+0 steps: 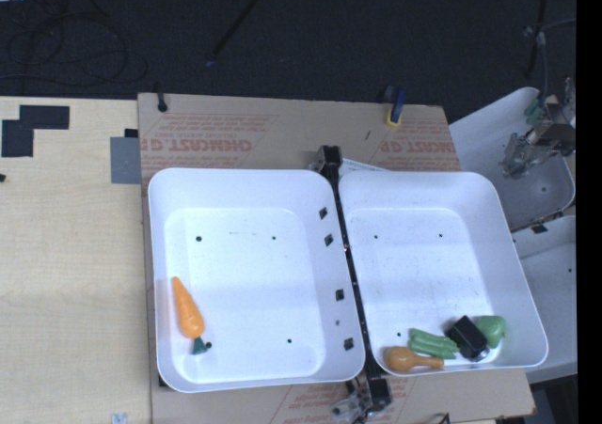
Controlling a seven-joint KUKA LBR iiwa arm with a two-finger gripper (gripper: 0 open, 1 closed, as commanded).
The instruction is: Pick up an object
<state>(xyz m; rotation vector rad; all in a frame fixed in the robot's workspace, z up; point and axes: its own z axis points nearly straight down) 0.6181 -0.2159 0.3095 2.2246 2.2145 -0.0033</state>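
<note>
An orange toy carrot (186, 307) with a small green top lies near the front left corner of the left bin (240, 189). Several toys are bunched in the front right corner of the right bin (423, 189). They are a green pea pod (432, 343), a black block (467, 337) resting partly on it, a green rounded piece (492, 326) just right of the block, and a yellow-orange gourd-shaped toy (410, 359) against the front wall.
A black clip strip (340, 262) joins the two bins along their shared walls. Cardboard (282, 135) lies under both bins. A blue and yellow clamp (396, 108) stands at the back edge. A grey metal fixture (529, 148) sits on the white surface at the right.
</note>
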